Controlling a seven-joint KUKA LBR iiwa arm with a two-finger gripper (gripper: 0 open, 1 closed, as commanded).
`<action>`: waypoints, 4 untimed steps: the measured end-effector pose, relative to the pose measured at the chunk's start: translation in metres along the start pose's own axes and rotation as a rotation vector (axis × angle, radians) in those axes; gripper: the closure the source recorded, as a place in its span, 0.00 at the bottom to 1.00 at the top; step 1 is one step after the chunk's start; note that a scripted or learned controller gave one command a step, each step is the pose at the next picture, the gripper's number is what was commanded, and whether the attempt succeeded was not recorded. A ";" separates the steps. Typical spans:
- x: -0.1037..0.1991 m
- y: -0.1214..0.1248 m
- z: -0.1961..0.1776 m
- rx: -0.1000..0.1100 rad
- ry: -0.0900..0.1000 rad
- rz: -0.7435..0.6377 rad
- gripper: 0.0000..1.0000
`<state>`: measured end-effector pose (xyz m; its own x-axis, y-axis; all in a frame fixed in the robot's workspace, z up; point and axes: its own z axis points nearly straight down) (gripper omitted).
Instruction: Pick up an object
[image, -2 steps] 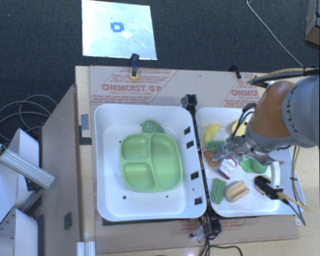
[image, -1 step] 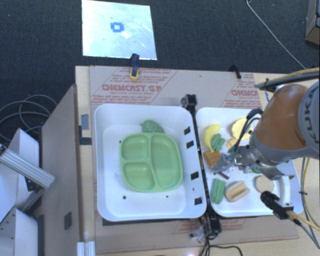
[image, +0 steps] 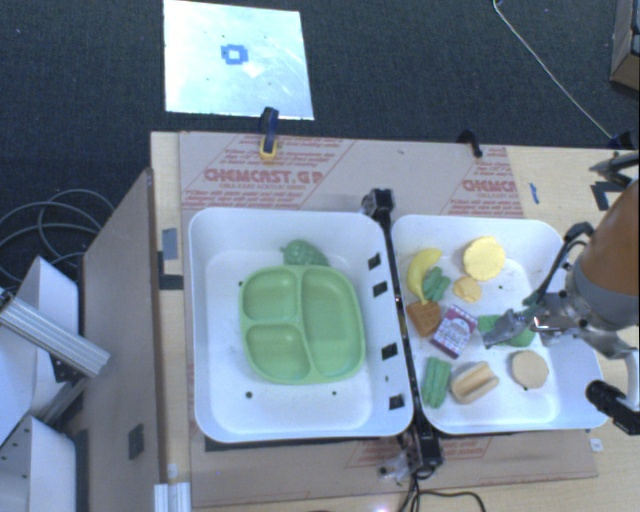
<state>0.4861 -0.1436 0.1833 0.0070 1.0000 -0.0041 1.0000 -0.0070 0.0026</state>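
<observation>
Gripper (image: 503, 328) sat low in the right bin (image: 560, 408), over a green piece (image: 516, 334); can't tell its finger state. Nearby: purple packet (image: 455, 330) w/ unreadable label, bread roll (image: 474, 381), round cookie (image: 529, 370), yellow disc (image: 484, 259), banana (image: 423, 268). Left bin (image: 215, 400) held a green divided tray (image: 301, 325). Cardboard (image: 300, 172) behind read "CHEMCAST GP" in red.

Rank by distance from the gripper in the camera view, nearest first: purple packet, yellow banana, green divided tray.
Gripper sits low over the right bin.
1. Purple packet: right bin, just left of the gripper.
2. Yellow banana: right bin, upper-left part, near the divider.
3. Green divided tray: left bin, across the divider, farthest.
</observation>
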 end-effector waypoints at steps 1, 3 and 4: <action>0.006 0.066 0.094 -0.003 0.004 -0.012 0.00; 0.030 0.063 0.100 0.008 0.005 -0.005 0.00; 0.102 0.026 -0.007 -0.006 0.008 -0.018 0.00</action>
<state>0.5126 -0.0417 0.1901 -0.0107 0.9999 0.0035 0.9999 0.0107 0.0087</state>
